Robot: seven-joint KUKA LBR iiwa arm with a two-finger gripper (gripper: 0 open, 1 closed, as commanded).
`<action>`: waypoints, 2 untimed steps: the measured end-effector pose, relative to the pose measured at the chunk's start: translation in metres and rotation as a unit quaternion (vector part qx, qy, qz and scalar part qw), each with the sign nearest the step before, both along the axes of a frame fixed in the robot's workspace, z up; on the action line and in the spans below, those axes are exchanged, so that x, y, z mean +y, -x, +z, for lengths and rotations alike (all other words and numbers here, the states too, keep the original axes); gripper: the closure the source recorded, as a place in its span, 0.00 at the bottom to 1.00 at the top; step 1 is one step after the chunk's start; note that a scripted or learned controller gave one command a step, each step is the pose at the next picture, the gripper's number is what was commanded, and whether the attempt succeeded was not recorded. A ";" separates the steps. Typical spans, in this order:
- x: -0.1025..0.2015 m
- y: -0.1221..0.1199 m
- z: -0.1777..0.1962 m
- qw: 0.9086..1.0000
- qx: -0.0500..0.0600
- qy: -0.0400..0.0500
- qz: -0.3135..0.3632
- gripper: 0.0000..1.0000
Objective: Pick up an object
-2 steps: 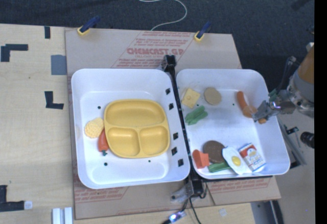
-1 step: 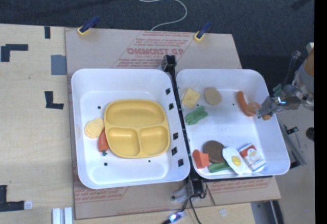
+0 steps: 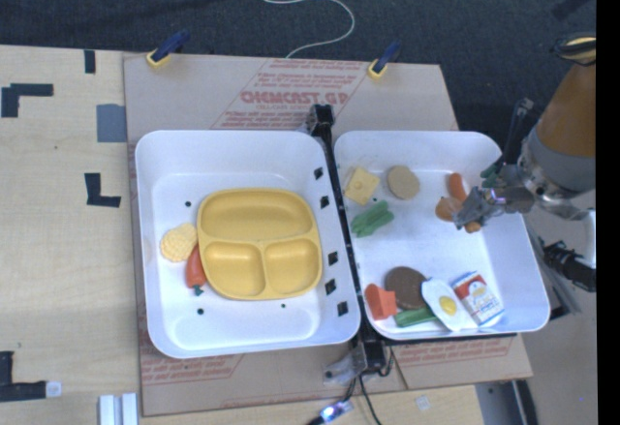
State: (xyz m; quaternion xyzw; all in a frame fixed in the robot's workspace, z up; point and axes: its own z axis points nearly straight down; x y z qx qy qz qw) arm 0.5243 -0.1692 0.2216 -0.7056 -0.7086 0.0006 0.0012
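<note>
My gripper point(image 3: 472, 211) hangs low over the right bin point(image 3: 504, 263) near its right side, right at a small orange-brown food piece point(image 3: 447, 210). An orange sausage-like piece point(image 3: 455, 185) lies just above it. Whether anything sits between the fingers is too small to tell. Further left in this bin lie a yellow cheese wedge point(image 3: 361, 186), a tan round cookie point(image 3: 403, 183) and a green bean pod point(image 3: 372, 218). Along the front lie a brown patty point(image 3: 405, 284), a fried egg point(image 3: 444, 302), a red-and-white carton point(image 3: 477, 298) and a red piece point(image 3: 380, 300).
The left bin point(image 3: 165, 307) holds a yellow divided plate point(image 3: 260, 243), with a yellow waffle round point(image 3: 178, 243) and a carrot point(image 3: 195, 270) at its left. A black divider point(image 3: 333, 210) runs between the bins. Blue-yellow clamps point(image 3: 167, 47) pin the cardboard at the back.
</note>
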 end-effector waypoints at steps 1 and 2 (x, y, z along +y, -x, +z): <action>0.051 0.000 0.002 1.000 0.000 -0.001 0.001 1.00; 0.094 -0.017 0.001 1.000 0.000 0.000 0.001 1.00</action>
